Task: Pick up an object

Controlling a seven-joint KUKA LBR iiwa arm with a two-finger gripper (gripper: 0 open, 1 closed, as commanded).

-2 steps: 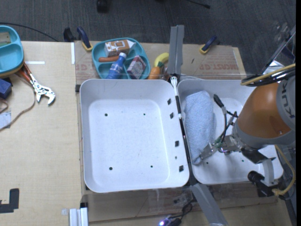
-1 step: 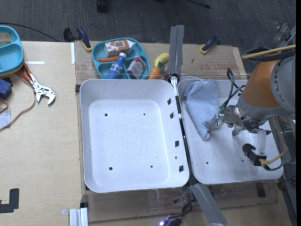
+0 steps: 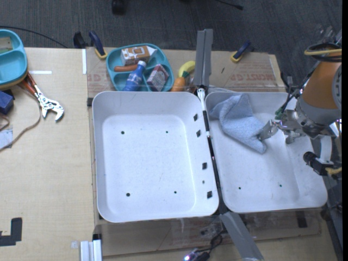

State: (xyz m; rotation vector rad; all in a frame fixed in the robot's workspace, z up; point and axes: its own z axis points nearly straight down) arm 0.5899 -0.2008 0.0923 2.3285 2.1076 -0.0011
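Bins: two, white, side by side on the table (image 3: pixel 49 173); left bin (image 3: pixel 147 156), right bin (image 3: pixel 272 184).
Cloth: one cloth (image 3: pixel 239 121), light blue-grey, crumpled, lying in the right bin's far left corner.
Cloth shape: bunched high toward the far wall, one fold trailing toward the gripper.
Gripper: one gripper (image 3: pixel 276 128), at the cloth's right edge, just beside that fold; how far open, cannot tell.
Tray: one teal tray (image 3: pixel 140 64) beyond the left bin, holding small items.
Wrench: one wrench (image 3: pixel 48 105), on the table at left.
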